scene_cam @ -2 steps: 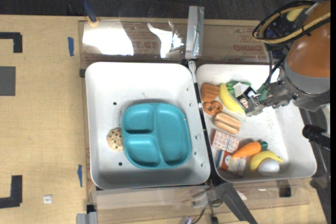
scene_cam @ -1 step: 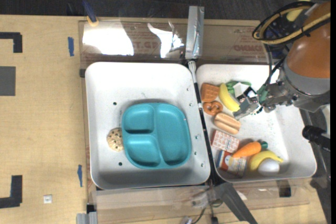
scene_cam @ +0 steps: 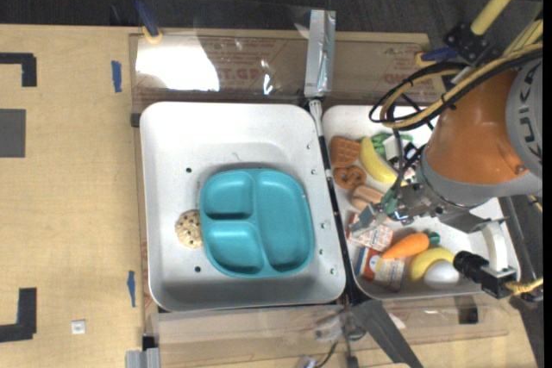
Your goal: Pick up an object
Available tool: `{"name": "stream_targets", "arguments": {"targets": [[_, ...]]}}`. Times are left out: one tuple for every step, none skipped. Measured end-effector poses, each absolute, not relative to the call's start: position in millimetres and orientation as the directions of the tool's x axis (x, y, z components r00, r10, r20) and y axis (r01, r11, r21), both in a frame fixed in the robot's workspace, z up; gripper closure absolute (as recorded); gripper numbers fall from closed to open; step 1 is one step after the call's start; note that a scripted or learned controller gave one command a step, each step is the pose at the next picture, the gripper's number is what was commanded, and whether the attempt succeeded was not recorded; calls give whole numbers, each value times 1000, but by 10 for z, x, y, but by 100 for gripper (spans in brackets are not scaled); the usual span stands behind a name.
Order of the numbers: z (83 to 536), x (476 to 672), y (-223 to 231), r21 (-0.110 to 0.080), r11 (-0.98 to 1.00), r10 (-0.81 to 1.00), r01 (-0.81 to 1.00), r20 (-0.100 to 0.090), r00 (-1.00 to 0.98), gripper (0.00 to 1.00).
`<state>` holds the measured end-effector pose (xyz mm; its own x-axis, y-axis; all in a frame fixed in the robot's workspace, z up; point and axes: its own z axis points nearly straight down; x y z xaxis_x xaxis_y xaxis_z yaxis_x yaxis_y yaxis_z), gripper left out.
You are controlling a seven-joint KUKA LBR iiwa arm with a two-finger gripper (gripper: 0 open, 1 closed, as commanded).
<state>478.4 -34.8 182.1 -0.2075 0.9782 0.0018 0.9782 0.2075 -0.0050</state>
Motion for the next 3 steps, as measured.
{"name": "stream_targets", "arguments": {"targets": [[1841,5243,-790,1,-26,1000,1000,-1,26,0],[885,6095,-1171,10,-27,1000,1000,-2,27,0],[987,6101,-1159,11,-24,1000,1000,-3,24,100]]}}
